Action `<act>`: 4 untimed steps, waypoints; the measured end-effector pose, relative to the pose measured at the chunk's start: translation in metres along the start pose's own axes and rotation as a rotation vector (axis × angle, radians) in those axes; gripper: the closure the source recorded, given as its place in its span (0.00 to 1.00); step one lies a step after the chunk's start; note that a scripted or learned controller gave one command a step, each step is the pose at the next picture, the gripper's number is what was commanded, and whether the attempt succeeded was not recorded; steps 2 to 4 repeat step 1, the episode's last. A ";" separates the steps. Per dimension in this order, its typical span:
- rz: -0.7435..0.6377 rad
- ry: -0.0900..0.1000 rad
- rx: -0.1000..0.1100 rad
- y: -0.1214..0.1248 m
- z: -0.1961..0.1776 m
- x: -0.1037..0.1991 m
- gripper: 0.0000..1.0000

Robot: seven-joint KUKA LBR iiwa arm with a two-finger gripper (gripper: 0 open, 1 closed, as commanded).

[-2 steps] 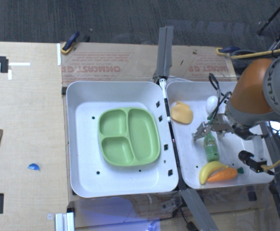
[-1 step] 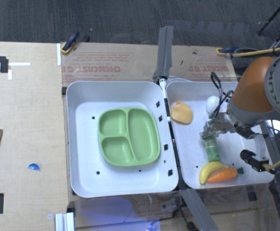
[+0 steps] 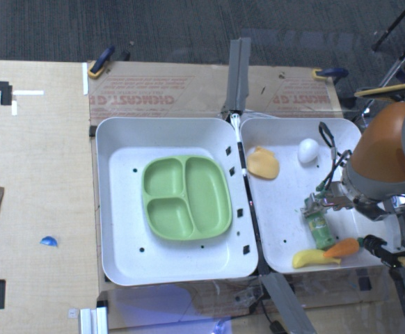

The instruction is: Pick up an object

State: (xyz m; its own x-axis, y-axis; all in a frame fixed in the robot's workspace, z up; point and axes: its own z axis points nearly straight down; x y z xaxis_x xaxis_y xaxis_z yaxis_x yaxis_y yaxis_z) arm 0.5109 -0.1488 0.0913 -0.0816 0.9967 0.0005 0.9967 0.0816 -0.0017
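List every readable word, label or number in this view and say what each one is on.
"CHEMAZT GR…", red, upside down: cardboard sheet behind the left bin.
Red print on the cardboard behind the right bin: too blurred and cut off to read.
Green packet below the claw: label too small to read.

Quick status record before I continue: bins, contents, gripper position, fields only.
left bin: green divided plate
right bin: yellow-orange piece, white egg-shaped item, green item, carrot, banana
gripper: low over the green item's upper end
grasp: cannot tell from this view
arm: enters from the right
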 end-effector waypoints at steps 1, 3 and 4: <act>0.059 -0.001 0.000 0.085 -0.100 0.073 1.00; 0.059 -0.001 0.000 0.085 -0.100 0.073 1.00; 0.059 -0.001 0.000 0.085 -0.100 0.073 1.00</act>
